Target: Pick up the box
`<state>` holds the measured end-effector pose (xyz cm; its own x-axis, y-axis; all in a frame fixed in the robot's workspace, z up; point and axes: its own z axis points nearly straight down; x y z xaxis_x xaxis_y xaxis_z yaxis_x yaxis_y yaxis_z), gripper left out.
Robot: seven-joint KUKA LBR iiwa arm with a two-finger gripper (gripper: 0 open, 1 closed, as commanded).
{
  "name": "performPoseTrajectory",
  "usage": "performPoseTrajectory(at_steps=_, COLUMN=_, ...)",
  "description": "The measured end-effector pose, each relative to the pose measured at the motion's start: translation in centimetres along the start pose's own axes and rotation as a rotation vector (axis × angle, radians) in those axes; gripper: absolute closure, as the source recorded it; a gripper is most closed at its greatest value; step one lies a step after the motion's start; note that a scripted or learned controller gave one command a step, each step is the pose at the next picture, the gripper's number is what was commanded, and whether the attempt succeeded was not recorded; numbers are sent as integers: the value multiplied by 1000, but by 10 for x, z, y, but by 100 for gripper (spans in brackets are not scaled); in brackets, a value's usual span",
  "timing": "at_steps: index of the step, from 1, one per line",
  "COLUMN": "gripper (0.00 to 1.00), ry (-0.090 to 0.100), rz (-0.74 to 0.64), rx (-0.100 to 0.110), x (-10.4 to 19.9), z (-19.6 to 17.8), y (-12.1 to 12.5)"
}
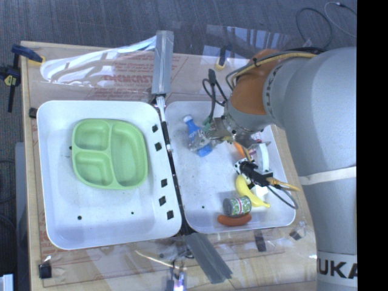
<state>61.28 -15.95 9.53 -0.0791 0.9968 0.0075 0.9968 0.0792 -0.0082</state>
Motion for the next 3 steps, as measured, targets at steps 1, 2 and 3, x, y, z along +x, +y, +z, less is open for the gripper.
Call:
performPoseTrajectory(at_steps=1, gripper=100, ry=-5, rz=119, rx=-4, x=48, z=-116, y=46)
performPoseTrajectory(at_steps=2, gripper=100, ry=-4, rz=581, rx=5, x=7, z=2, y=42)
performPoseTrajectory(at_steps=3, gripper=100, ry=-3, rz=540, rx=-4, x=18, z=-115, y=45)
